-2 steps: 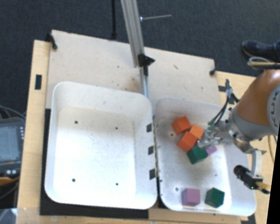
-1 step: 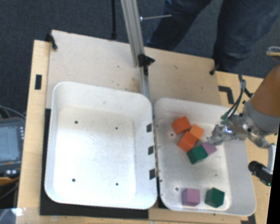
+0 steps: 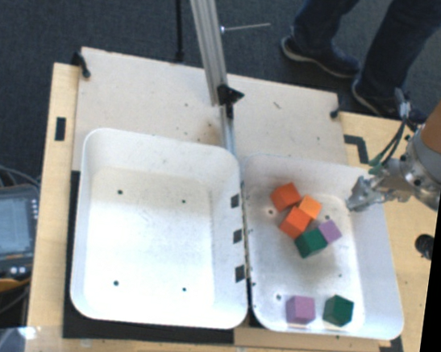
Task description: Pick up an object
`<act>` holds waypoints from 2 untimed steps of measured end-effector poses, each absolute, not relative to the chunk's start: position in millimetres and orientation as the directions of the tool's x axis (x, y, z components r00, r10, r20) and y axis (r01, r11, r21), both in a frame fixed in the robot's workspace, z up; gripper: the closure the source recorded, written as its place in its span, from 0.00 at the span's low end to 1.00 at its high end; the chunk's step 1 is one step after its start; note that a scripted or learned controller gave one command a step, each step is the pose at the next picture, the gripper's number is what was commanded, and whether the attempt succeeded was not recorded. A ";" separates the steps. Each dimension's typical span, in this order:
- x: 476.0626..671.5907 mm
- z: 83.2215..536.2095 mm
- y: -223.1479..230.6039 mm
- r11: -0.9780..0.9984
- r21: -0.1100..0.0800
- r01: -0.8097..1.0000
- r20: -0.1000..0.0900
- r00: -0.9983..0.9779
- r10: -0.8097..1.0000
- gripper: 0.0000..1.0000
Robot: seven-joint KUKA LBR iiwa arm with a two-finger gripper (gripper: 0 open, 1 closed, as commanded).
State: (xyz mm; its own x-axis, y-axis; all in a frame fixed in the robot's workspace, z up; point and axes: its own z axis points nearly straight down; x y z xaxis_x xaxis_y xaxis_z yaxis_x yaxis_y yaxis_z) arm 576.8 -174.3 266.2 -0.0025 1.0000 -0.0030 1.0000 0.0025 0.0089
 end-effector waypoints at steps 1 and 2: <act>577.7 272.9 -174.8 0.006 0.003 1.000 -0.001 -0.006 1.000 1.00; 573.8 273.9 -130.6 0.006 0.002 1.000 0.000 -0.006 1.000 1.00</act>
State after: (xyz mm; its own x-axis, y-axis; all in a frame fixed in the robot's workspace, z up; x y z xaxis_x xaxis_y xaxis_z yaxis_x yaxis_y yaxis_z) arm 573.8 -130.6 273.9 -0.0062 1.0000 0.0000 1.0000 0.0062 0.0017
